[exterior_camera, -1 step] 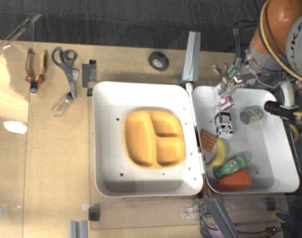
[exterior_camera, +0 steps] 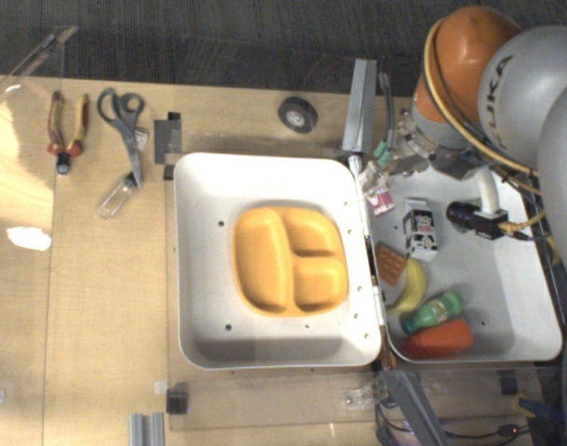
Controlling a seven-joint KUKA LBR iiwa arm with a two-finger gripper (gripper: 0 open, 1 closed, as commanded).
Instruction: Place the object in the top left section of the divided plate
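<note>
Three sections in yellow divided plate (exterior_camera: 289, 259), centred in left bin (exterior_camera: 204, 277). Banana (exterior_camera: 413, 287), bottle (exterior_camera: 432, 310), red item (exterior_camera: 441, 338) clustered in right bin (exterior_camera: 525, 319). Hand (exterior_camera: 388, 161) above dividing rim; finger state cannot be told.

We see a pale wooden bench (exterior_camera: 79, 323) carrying two white bins side by side, the left bin (exterior_camera: 200, 249) and the right bin (exterior_camera: 534, 314). Directly on the wood lie red-handled pliers (exterior_camera: 65, 128), scissors (exterior_camera: 125, 124), a dark roll of tape (exterior_camera: 297, 113), and what may be a small clear tube (exterior_camera: 116, 196).
</note>
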